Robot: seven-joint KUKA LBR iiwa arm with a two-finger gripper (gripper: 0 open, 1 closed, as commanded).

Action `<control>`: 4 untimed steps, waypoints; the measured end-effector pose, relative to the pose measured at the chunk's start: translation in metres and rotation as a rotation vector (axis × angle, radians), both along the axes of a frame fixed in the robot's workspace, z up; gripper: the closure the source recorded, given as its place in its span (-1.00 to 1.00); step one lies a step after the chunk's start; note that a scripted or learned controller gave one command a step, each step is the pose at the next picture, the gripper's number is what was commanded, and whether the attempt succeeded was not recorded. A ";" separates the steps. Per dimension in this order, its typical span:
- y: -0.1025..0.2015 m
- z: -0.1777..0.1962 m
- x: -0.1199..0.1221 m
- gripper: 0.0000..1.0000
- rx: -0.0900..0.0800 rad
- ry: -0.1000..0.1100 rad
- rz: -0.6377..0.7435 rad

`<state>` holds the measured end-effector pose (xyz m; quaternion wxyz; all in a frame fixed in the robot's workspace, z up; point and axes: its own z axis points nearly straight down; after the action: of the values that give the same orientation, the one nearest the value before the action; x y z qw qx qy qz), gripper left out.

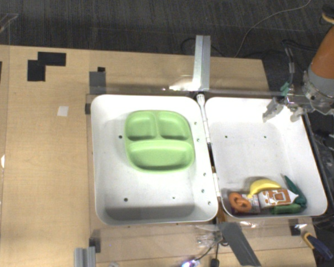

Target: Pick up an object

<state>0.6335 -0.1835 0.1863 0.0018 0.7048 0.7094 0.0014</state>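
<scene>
A green divided plate [158, 140] lies in the left bin [108, 204]. A heap of small things sits in the near corner of the right bin [239, 149]: a yellow banana [264, 185], an orange ring-shaped piece [240, 203], a brown and white packet [274, 198] and green items [294, 196]. My gripper [284, 111] hangs over the right bin's far right corner, well away from the heap. Its two fingers stand apart with nothing between them.
A metal post [202, 63] rises behind the seam between the bins. The arm's orange band [329, 57] fills the top right. Wooden bench [39, 166] stretches to the left, with black markers [44, 64] at its far edge.
</scene>
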 end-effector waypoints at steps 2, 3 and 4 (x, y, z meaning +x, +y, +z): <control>0.059 -0.095 -0.036 -1.00 -0.004 -0.010 0.471; -0.006 -0.095 -0.064 -1.00 -0.005 -0.009 0.325; -0.009 -0.034 -0.064 -1.00 -0.001 -0.001 -0.058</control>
<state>0.5696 -0.1928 0.1528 0.0026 0.7251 0.6886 0.0016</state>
